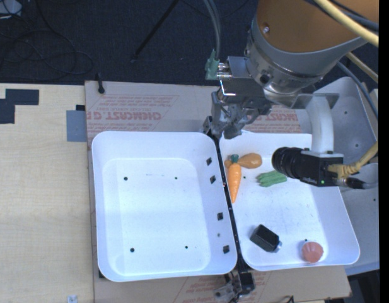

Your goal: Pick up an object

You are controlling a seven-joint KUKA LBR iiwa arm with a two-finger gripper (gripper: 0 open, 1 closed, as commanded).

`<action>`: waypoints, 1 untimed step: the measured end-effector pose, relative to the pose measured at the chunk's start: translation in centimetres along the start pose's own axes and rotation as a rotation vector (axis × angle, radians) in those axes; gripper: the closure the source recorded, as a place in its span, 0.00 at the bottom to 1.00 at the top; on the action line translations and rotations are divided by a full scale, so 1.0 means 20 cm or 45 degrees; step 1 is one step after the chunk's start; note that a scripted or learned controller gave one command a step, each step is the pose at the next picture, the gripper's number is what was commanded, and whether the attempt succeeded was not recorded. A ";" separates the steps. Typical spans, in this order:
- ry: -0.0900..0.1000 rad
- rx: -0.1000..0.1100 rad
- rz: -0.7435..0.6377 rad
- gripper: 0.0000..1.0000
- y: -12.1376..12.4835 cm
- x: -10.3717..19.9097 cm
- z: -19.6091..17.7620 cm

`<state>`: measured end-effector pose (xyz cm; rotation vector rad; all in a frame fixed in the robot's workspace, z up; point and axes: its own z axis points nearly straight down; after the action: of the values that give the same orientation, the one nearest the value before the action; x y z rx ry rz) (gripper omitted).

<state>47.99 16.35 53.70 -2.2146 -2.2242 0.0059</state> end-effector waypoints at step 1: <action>0.000 -0.002 -0.002 1.00 0.02 0.37 0.00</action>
<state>48.43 23.81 53.69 -2.2137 -2.2263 0.0038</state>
